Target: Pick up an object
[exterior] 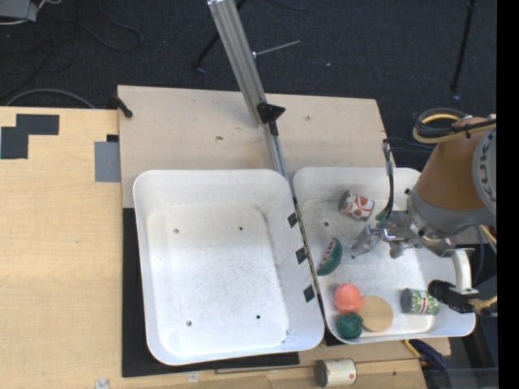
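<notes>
Pincer (381, 237) hovering mid right bin (405, 318), can't tell if it's spread.
I'd drop straight down on one isolated item, like the can (355, 205) at 11 o'clock.

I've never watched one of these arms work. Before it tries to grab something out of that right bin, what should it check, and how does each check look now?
1. Things to pick lie in the right bin: ok.
2. Gripper over that bin: ok.
3. Gripper holds nothing already: cannot tell.
4. A target apart from others: the red-and-white can lies alone, ok.
5. Orange ball, green ball and tan disc crowd together: not ok.
6. Watermelon slice lies close to the bin's left wall: not ok.
</notes>
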Controlling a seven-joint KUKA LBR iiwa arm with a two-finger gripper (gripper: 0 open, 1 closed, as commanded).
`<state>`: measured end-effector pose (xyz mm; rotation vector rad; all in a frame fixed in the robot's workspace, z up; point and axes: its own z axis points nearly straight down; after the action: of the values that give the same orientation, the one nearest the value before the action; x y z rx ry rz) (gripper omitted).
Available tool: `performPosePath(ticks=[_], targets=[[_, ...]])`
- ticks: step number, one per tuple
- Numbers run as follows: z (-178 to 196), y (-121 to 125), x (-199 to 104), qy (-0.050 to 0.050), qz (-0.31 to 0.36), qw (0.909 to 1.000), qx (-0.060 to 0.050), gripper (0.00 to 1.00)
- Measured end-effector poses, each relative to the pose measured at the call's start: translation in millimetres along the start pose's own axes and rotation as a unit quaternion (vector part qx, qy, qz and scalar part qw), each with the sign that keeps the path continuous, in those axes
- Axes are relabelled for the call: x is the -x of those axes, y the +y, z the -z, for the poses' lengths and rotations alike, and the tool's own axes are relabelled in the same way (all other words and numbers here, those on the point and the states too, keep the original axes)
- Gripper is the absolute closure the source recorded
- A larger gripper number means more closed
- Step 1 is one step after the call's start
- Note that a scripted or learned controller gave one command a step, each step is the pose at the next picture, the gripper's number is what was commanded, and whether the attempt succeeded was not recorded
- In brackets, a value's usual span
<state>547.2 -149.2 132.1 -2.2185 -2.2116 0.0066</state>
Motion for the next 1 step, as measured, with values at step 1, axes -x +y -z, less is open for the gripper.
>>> performPosePath(ticks=[1], targets=[[-40.0,1.2,-0.1,-0.002,0.0,1.0,0.004,0.0]])
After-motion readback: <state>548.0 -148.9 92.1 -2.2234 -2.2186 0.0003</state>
